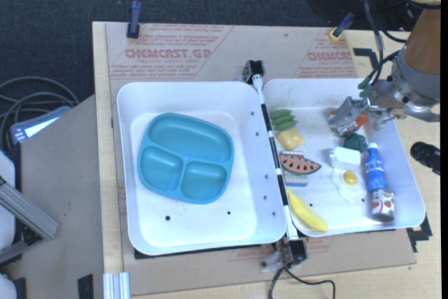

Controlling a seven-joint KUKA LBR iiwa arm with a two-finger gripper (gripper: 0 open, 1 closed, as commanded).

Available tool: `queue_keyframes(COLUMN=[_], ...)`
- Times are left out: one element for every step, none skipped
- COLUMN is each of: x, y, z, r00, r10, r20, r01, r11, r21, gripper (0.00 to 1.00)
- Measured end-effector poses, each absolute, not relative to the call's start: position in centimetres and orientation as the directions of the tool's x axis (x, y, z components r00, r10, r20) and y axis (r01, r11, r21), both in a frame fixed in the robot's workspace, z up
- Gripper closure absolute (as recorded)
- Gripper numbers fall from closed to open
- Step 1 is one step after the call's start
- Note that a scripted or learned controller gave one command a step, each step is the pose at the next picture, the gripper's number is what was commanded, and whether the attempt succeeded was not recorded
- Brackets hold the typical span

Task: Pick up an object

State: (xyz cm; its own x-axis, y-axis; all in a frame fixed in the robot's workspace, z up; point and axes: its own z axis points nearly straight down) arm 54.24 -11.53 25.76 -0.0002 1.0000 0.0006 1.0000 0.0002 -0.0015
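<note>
**Camera view: gripper low over the right bin's far side**

Camera view looks down at a slant on a brown bench board [175,52] printed with red lettering, bearing two shallow white bins side by side. The left white bin [133,220] holds a light blue plastic plate with three compartments [185,157], lying flat near the bin's middle.

The right white bin [406,164] holds the small things. Along its left wall lie a green pea pod toy [283,118], a pale yellow block [290,139] just below it, a watermelon slice toy with red flesh and dark seeds [299,164], and a yellow banana toy [308,212] at the near corner. Toward the middle sits a white fried-egg toy with a yellow yolk [347,178]. Beside it a blue bottle with a white and red label [376,182] lies on its side, running toward the near rim.

The grey arm with the orange band [423,52] reaches in from the right. Its metal two-finger gripper [344,118] is down in the far part of the right bin, just above a dark green rounded object [355,142] and a small orange-red piece [361,120]. The fingers are blurred into the wrist metal here, so I cannot tell how far apart they stand, nor whether anything sits between them; the orange-red piece may be touching them.
</note>
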Motion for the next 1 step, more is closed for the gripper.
queue_keyframes(x=[56.70], y=[-17.35], z=[13.63], r00=[0.001], r10=[1.000], r20=[0.000], r01=[1.000], r11=[-0.001], r21=[-0.002], gripper=[0.00])
